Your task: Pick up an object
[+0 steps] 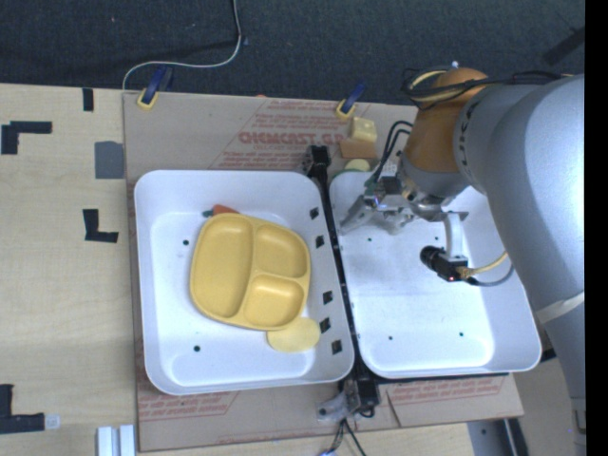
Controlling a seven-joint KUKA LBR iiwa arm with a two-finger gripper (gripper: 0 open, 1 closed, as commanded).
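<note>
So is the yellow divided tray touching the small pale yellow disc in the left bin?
Touching. The camera view shows the yellow divided tray overlapping the pale yellow disc at its lower right edge, with no gap.

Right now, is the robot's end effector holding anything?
End effector: cannot be told; it sits low over the right bin's far-left corner, with nothing seen in its grasp.

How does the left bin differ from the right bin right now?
The left bin holds a yellow divided tray with a small pale yellow disc at its lower edge; the right bin shows bare white floor. The arm and gripper hang over the right bin, not the left bin. Both are shallow, white and rounded.
</note>
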